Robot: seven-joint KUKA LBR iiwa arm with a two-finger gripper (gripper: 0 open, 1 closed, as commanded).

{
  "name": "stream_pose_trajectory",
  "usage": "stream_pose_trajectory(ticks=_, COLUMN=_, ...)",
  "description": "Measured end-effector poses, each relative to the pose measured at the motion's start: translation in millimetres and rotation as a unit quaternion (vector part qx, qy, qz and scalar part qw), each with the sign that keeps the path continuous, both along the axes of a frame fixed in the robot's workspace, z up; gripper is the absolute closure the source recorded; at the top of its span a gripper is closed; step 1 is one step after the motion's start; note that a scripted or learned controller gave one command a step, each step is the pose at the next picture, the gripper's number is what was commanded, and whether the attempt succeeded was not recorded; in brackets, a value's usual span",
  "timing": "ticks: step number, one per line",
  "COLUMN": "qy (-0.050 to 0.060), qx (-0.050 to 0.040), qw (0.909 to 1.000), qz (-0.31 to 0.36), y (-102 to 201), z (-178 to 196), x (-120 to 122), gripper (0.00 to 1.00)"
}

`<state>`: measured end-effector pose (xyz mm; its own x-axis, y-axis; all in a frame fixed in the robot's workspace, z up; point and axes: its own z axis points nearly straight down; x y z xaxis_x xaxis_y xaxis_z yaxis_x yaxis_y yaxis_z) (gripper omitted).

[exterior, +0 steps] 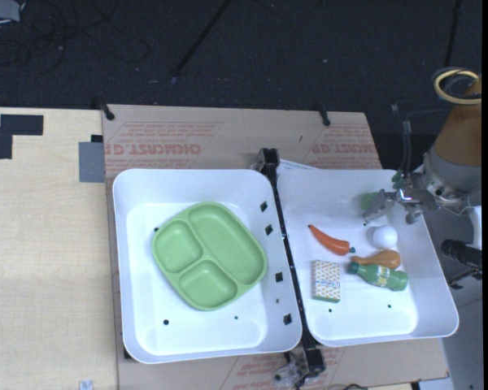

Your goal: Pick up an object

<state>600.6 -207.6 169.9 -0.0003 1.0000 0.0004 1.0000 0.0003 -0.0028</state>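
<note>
Claw (381,204) sits low over the far right part of the right bin (439,319), reaching in from the right; a small green object (370,202) appears at or between its tips, but whether it is gripped or merely lying beside them cannot be made out, and I cannot tell the claw's state. Candidate objects all lie in the right bin: white ball (383,236) just near-side of the claw, orange carrot (329,240) towards the divider, patterned box (326,280) below it, and an orange-and-green bottle (380,275) lying on its side near the ball. Left bin (138,331) on the bench carries a green divided tray (209,254), well apart from the arm. Judgement: task at the grasp stage at best; nothing is clearly lifted off the bin floor. Remaining: confirm a secure grip and raise the object clear.
</note>
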Motion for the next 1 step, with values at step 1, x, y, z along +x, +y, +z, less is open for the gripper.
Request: stream_pose_trajectory(ticks=1, qy=-0.001, qx=0.0, qw=1.0, qz=0.0, y=1.2, z=-48.1, x=-9.5, gripper=0.0)
